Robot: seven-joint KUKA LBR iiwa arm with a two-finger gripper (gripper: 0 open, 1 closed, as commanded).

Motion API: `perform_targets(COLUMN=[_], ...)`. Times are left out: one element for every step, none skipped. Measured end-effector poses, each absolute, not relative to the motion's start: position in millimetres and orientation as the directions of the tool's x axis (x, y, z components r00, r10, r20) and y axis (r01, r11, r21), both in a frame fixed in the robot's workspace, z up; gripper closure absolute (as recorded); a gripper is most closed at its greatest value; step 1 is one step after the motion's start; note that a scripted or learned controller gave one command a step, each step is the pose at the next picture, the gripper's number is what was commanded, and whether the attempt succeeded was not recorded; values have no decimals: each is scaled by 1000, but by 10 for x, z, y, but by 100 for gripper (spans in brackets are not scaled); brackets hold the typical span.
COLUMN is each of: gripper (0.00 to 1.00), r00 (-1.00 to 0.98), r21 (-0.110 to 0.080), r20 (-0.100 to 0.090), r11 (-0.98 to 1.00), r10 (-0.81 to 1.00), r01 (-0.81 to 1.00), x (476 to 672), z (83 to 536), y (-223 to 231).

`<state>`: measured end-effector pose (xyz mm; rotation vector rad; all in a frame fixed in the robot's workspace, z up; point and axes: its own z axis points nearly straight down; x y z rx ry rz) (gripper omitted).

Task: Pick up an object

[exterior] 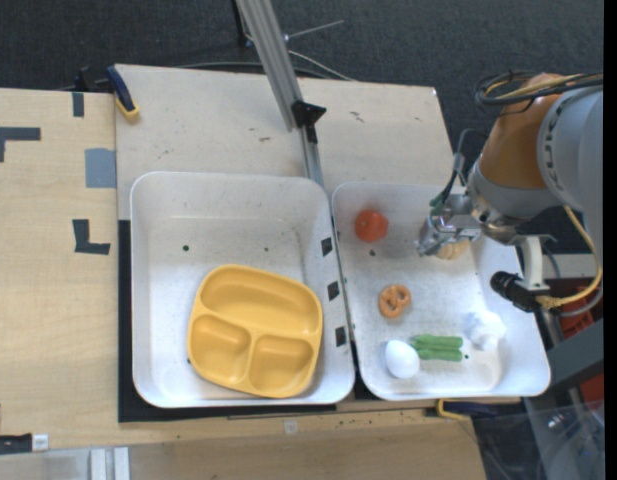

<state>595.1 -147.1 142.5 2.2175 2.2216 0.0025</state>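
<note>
My gripper (443,236) reaches into the right bin (363,298) from the right, low over its far right side. Right under the fingers lies a small tan object (454,249), partly hidden by them. A red tomato-like ball (371,225) sits to the gripper's left. Nearer the front are a brown pretzel (394,300), a white egg (401,358), a green bean pod (438,347) and a small white crumpled piece (484,328).
The left bin (168,218) holds a yellow divided plate (255,330). A grey metal pole (278,58) slants across the bench behind the bins. Cables and a black fitting (513,290) hang by the right bin's edge.
</note>
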Motion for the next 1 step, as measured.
perform_targets(gripper=[100], r00=[-2], r21=[5], r20=[-1], r11=[2], r10=[1000], r01=[1000], x=[5969], z=[2059], y=[-1443])
